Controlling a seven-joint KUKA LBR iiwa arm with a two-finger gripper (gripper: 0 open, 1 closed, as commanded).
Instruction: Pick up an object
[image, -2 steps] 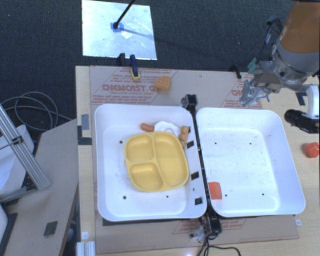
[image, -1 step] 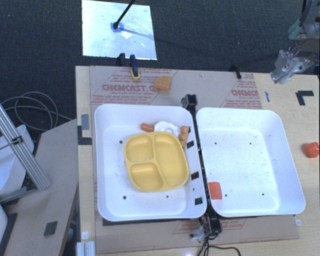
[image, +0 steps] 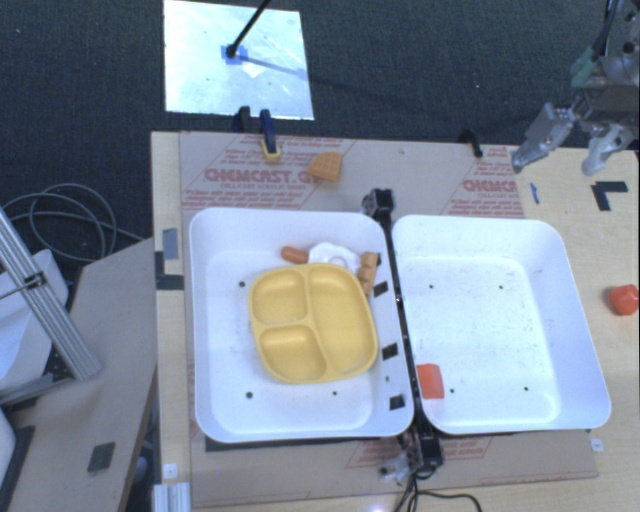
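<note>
While the arm sits at the upper right of my view, its hand (image: 572, 135) hangs above the far right corner of the desk (image: 560, 190), well away from both bins, with its 2 grey fingers (image: 532, 138) spread apart and nothing between them.

I count 2 white bins side by side. The left bin (image: 215, 330) holds 1 yellow divided tray (image: 310, 322) with 3 compartments, tilted a little. Just beyond the tray's far edge lie 1 small orange sausage-shaped piece (image: 295, 255), 1 white piece (image: 334, 256) partly hidden by the tray, and 1 tan piece (image: 368, 268) close to the bin's right wall.

The right bin (image: 560, 330) holds 1 orange-red block (image: 430, 380) in its near left corner.

Outside the bins, 1 tan block (image: 325, 166) rests on the board behind the left bin, and 1 orange-red object (image: 623, 299) lies on the desk just right of the right bin.

The brown sheet (image: 250, 175) under the bins carries red lettering that reads "CHEMCAST", printed at least 2 times; the smaller print I cannot read.
</note>
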